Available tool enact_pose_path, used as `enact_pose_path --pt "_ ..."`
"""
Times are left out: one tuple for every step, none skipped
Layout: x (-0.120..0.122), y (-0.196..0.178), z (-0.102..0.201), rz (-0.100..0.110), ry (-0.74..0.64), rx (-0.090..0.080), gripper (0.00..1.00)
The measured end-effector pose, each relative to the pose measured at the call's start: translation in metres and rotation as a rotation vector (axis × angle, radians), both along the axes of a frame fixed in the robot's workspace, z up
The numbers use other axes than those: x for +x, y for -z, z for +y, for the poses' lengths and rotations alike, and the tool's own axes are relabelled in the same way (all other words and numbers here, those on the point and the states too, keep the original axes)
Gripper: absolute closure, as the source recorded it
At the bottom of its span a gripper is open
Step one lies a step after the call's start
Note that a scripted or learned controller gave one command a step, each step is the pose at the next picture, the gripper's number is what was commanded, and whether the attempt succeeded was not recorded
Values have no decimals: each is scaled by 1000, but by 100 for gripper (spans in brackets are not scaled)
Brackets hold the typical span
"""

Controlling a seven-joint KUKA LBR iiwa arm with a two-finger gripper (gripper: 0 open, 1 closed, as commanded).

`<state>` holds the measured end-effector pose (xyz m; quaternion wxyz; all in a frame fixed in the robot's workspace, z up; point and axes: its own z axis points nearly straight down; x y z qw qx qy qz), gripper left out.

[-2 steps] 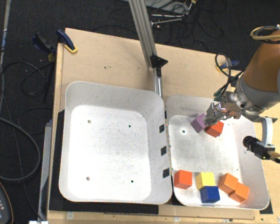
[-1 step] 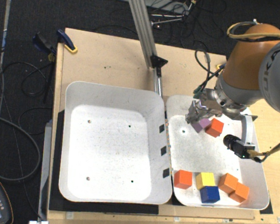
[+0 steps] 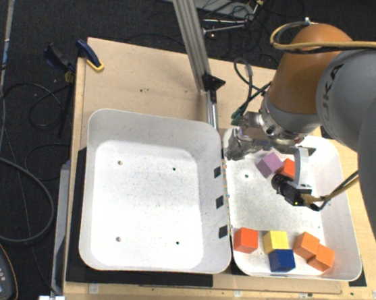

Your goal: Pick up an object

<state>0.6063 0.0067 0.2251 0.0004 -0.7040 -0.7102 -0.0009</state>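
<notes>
Arm over the right bin, blocks below

I see the gripper (image 3: 256,146) above the glossy right bin (image 3: 345,230), near a matte purple cube (image 3: 268,165); I cannot tell its jaws' state.

Surfaces: mostly matt plastic on raw wood.
Both white bins (image 3: 145,195) look smooth plastic, faintly speckled; bench (image 3: 150,73) is bare matt board; arm (image 3: 359,85) has grey satin casing with glossy orange band (image 3: 307,65); coloured blocks (image 3: 278,249) matt, metal rail (image 3: 189,30) at top.
</notes>
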Motion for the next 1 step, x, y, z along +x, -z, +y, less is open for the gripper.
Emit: enact_pose_path --pt "-6 -16 54 -2 0 0 100"
